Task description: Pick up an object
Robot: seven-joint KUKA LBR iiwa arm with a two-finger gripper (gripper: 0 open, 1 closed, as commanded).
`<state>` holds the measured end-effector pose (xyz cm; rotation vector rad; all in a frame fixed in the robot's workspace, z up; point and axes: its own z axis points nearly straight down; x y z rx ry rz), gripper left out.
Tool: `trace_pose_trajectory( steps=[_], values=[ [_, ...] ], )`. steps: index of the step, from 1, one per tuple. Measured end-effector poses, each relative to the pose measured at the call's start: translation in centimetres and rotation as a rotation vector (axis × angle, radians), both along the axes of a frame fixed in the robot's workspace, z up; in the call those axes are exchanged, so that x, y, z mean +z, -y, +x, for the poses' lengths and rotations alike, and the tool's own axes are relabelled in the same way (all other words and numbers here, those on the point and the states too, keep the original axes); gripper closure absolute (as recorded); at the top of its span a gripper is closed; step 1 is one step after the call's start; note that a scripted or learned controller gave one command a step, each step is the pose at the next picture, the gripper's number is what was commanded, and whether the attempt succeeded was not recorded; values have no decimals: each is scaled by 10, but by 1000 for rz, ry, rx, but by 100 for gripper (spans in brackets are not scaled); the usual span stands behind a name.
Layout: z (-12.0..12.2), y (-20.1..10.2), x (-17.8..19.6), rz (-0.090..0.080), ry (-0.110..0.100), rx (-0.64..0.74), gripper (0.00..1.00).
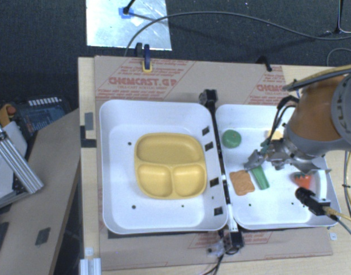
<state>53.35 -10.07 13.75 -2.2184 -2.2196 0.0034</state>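
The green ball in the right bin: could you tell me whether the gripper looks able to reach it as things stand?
Probably yes: the green ball lies apart from other things, and the gripper hangs nearby.

My arm (335, 105) shows a rounded grey shell with a broad orange band (314, 114) above the wrist. Black cables loop along its left side. Below sits a grey metal gripper (256, 160) assembly, partly blurred.
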Motion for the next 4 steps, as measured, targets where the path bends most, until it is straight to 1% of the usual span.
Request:
trace_pose_trajectory(
  steps=[1, 2, 3, 4],
  values=[
    [0, 0, -52, 0, 4, -1, 0],
    [3, -1, -37, 0, 10, 1, 100],
    [3, -9, 9, -1, 8, 4, 100],
    [6, -6, 53, -2, 10, 3, 100]
  ],
)
